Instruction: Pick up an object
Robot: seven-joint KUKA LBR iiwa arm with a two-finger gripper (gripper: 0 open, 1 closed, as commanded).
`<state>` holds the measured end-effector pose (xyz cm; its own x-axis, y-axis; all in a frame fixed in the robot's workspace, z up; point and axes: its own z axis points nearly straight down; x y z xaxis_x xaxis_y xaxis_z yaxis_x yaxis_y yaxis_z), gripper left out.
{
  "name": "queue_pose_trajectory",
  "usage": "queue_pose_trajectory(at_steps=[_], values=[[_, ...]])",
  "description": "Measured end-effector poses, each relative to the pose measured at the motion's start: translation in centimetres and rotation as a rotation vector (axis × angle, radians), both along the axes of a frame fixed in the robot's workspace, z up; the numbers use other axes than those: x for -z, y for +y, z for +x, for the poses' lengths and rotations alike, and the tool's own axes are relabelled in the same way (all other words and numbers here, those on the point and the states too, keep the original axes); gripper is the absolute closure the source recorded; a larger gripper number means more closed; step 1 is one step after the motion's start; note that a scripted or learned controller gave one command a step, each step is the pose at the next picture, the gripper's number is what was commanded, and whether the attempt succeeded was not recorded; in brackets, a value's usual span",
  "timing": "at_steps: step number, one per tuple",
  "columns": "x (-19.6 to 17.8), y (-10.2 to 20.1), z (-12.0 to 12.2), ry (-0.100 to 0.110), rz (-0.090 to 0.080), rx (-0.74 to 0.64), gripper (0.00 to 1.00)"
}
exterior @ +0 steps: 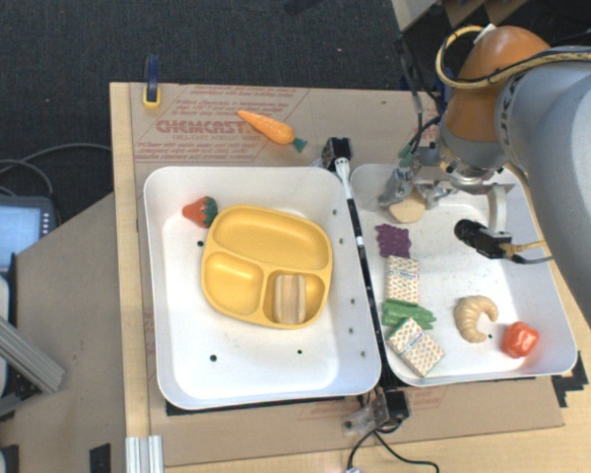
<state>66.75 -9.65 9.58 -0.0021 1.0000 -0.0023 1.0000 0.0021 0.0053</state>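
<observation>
— What sits at the left?

— The left bin holds a strawberry near its far corner, just beside a yellow divided plate. A pale piece lies in the plate's near right compartment. Beyond the bin, a carrot lies on the counter.

— And the right bin?

— Along its left side, far to near: a pale round piece, a purple cluster, a patterned packet, a green vegetable and a second patterned packet. Further right lie a croissant and a red fruit, near each other.

— How is the arm posed?

— It reaches in from the right, bulky and grey, with the orange band above the wrist. The wrist bends down into the right bin's far left corner.

— The tool?

— It is low, right over the pale round piece and seemingly touching its far edge. Whether it is released or clenched, I cannot tell. The piece lies on the bin floor.
</observation>
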Motion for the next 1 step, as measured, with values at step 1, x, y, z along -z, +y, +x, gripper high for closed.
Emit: queue_pose_trajectory(at_steps=[1], values=[[-9.49, 5.55, -6.34, 0.004, 0.006, -0.003, 1.0]])
